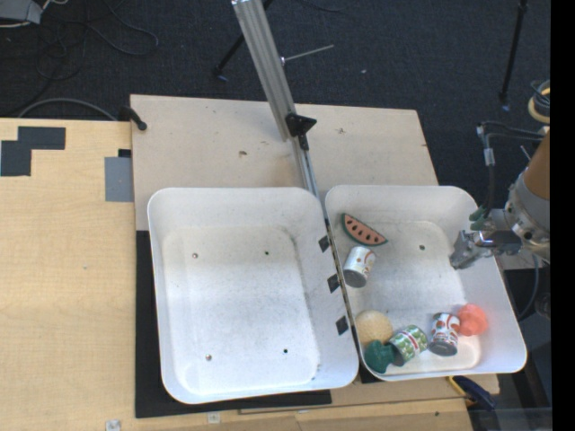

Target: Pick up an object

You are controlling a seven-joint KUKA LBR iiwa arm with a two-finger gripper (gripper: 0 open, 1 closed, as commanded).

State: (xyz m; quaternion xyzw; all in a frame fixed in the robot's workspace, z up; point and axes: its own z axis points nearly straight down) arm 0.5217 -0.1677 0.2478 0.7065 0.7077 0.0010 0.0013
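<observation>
Seven small objects lie in the right bin (422, 200), any of them a fair candidate for the pick. A watermelon slice toy (364, 230) rests near the bin's upper left, a small tin can (358, 266) on its side just below it. Along the lower edge sit a beige ball (375, 325), a dark green toy (379, 356) touching it, a green-labelled can (408, 342), a red-and-white can (444, 333) and an orange ball (473, 320), all crowded close together.

By the look of them these are light playthings. The cans appear stiff and smooth, likely to roll or slip unless taken across the body; the balls look soft and should give under a squeeze. The lone tin can and the slice, lying apart from the cluster, seem the easiest to take hold of cleanly.

The count: three cans, two balls, one slice, one green toy.

The gripper (467, 250) hangs over the right bin's right side, well apart from every object and holding nothing; whether it is parted or closed cannot be told at this size. The left bin (180, 209) sits alongside, beneath a slanted metal rail (268, 65).
</observation>
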